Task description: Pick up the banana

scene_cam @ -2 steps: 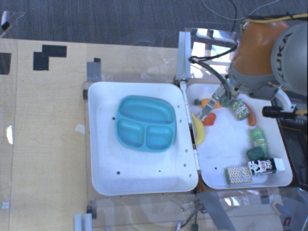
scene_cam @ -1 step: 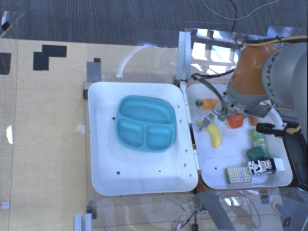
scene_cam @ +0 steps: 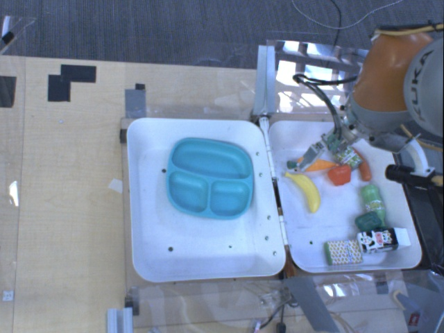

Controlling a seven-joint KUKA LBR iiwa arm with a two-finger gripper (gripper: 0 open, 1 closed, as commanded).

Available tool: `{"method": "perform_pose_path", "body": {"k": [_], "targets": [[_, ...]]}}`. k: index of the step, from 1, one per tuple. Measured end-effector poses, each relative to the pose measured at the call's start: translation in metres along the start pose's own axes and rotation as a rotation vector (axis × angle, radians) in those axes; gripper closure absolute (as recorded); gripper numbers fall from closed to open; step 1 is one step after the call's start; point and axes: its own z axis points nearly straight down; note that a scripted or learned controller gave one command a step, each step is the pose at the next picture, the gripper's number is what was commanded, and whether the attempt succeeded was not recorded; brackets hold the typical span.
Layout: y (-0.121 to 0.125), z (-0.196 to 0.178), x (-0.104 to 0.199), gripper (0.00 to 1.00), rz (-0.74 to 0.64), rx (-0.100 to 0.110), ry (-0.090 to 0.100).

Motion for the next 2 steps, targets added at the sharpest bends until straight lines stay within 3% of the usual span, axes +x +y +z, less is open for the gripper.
{"method": "perform_pose_path", "body": {"k": [1,2], "targets": [[-0.029,0.097,0.007,0.00,-0.103,-0.004,-0.003],[-0.025,0.085,0.007,1.00,-0.106,-0.010,-0.005]]}}
